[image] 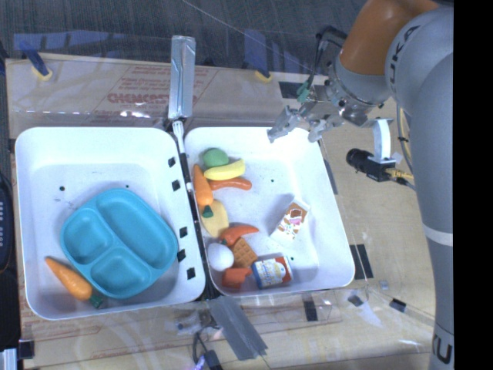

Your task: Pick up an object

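Lying in the right white bin is a cluster of toy food items, none of them between the fingers. Along the bin's left wall sit a green rounded vegetable, a yellow banana, a long orange-red pepper and an upright orange carrot. Below these rest a pale yellow pear-shaped piece, a second orange-red pepper, a white egg, a tan waffle-patterned piece and a small red-orange item at the near wall. A small can with a blue and red label lies on its side beside them. A small white carton with a printed face lies apart, toward the bin's middle right.

The gripper hangs over the far rim of the right bin, well apart from every item; its fingers appear spread and hold nothing. The grey arm with its orange band enters from the right.

The left white bin holds a blue three-compartment plastic plate and a second orange carrot, which touches the plate's near left edge. Both bins stand side by side on the bench.
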{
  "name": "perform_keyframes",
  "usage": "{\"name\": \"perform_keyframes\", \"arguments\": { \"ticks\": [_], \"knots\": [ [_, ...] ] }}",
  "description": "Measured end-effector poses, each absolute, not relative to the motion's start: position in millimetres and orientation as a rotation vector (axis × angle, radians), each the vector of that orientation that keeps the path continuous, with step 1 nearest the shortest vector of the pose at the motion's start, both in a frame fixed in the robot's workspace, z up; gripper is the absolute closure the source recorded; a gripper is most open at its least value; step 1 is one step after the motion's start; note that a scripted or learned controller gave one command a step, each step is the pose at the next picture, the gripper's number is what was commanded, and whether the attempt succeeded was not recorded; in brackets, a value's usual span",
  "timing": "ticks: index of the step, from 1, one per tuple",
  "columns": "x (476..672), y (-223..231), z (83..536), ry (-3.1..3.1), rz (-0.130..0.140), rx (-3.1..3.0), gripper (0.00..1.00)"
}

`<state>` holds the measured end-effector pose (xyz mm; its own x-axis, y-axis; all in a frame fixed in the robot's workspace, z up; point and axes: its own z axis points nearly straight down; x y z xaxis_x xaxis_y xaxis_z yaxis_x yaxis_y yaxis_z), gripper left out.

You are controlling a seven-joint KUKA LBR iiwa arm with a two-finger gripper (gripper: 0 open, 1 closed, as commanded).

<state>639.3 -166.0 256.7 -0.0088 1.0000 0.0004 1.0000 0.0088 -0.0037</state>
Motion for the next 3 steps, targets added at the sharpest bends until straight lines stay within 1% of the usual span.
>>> {"name": "perform_keyframes", "arguments": {
  "ticks": [1, 2, 3],
  "knots": [
    [565.4, -102, 149, -2.226, 0.008, -2.207, 0.0],
    [550.6, -51, 192, -2.414, 0.0, -2.008, 0.0],
    [613.3, -100, 164, -2.417, 0.006, -2.001, 0.0]
  ]
}}
